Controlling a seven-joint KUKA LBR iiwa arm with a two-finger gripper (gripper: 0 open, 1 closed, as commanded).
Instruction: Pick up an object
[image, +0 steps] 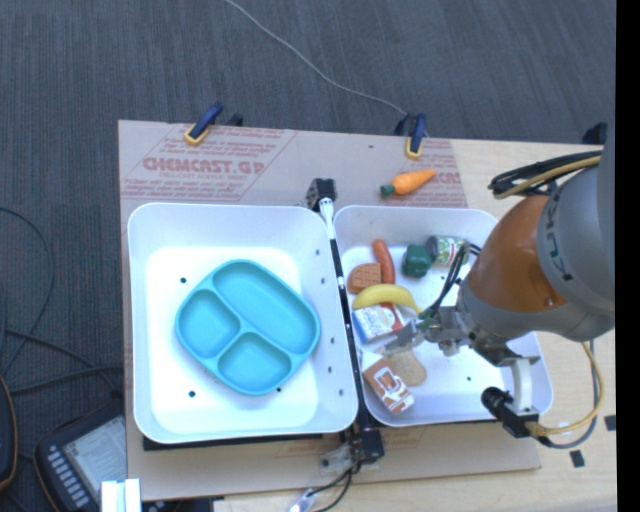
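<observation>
The right bin holds several toy foods: a yellow banana, a white carton, a red sausage, a brown cookie, a green piece, a small can, a toast slice and a brown box. My gripper is low in this bin, just right of the carton and below the banana's tip. The arm's orange band and grey wrist hide the bin's right side.
The left bin carries a blue three-part plate. An orange toy carrot lies on the board behind the right bin. Two clamps hold the board's far edge. Cables trail near the bin's front right corner.
</observation>
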